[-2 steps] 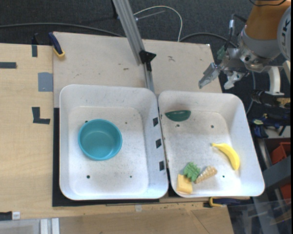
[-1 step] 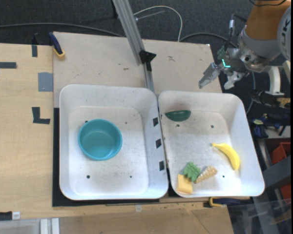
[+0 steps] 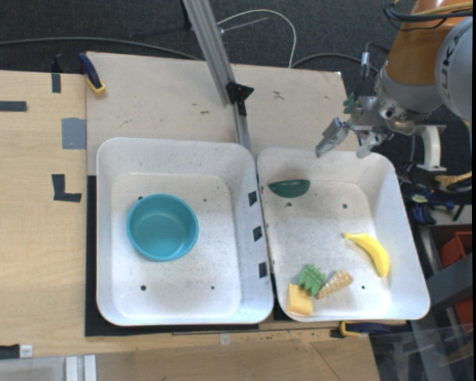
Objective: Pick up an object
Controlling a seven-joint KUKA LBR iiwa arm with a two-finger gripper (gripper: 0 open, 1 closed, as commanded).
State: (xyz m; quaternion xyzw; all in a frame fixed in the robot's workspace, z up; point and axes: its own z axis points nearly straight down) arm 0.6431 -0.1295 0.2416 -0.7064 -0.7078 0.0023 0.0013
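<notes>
Banana [image 3: 370, 252] lies loose in the right bin [image 3: 404, 236], free to be lifted. Up past the bin's far rim, the claw [image 3: 350, 144] hangs spread and holds nothing, likely poised to descend.

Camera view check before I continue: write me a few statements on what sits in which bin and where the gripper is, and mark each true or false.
1. The teal bowl sits in the left bin. True.
2. The banana lies in the left bin. False: it lies in the right bin.
3. The gripper is holding the banana. False: it is over the right bin's far edge, apart from the banana, fingers open.
4. A dark green dish lies near the right bin's far side. True.
</notes>
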